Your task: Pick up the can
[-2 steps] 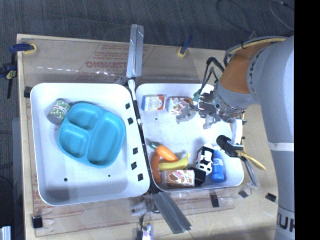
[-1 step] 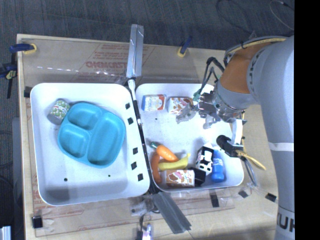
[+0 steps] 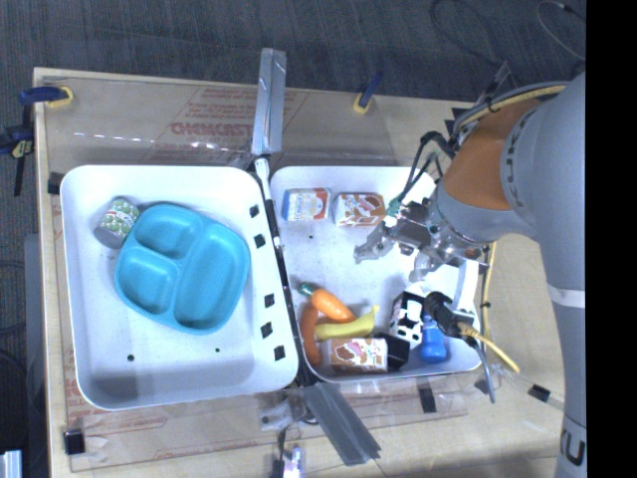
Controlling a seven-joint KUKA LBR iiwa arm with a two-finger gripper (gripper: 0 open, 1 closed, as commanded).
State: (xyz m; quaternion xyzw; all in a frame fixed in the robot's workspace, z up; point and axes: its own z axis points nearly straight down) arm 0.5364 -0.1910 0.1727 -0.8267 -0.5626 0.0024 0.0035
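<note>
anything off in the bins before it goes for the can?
One thing: the can lies on its side in the left bin, wedged against the far-left corner of the blue divided plate. The hand is over the right bin, away from it. Nothing looks spilled or damaged.

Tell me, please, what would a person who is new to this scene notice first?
The big blue divided plate in the left bin catches the eye first, with a small can lying at its upper-left edge. Next comes the grey arm with its orange band, whose gripper hangs over the right bin. A heap of small things, among them a carrot and a blue bottle, crowds that bin's near end.
</note>
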